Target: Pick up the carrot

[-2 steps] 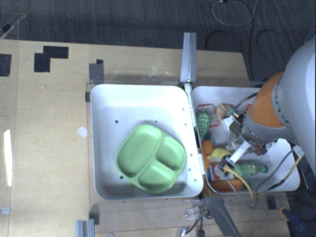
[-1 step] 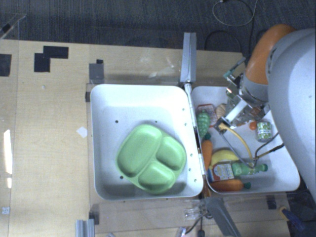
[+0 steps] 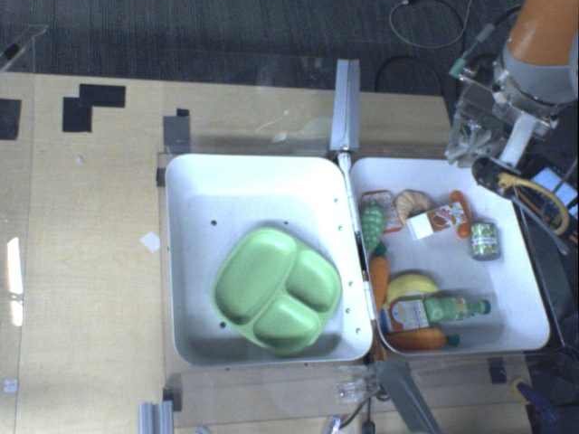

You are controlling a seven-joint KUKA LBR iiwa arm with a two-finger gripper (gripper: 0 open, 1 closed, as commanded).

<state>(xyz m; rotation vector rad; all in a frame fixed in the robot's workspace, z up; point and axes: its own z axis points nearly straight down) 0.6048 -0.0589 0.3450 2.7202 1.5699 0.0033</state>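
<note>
The carrot (image 3: 378,279) is a short orange piece with a green top. It lies along the left wall of the right bin (image 3: 529,287), pointing toward the front, beside a yellow fruit (image 3: 412,287). My gripper (image 3: 470,143) hangs above the far right corner of that bin, under the grey wrist and orange band. It is well behind and to the right of the carrot and has nothing in its grasp.
The right bin also holds a green bumpy vegetable (image 3: 372,221), a bread roll (image 3: 413,203), a small white and red box (image 3: 436,220), a green can (image 3: 485,240), a green bottle (image 3: 441,312) and an orange item (image 3: 417,339). A green divided plate (image 3: 277,287) lies in the left bin (image 3: 194,242).
</note>
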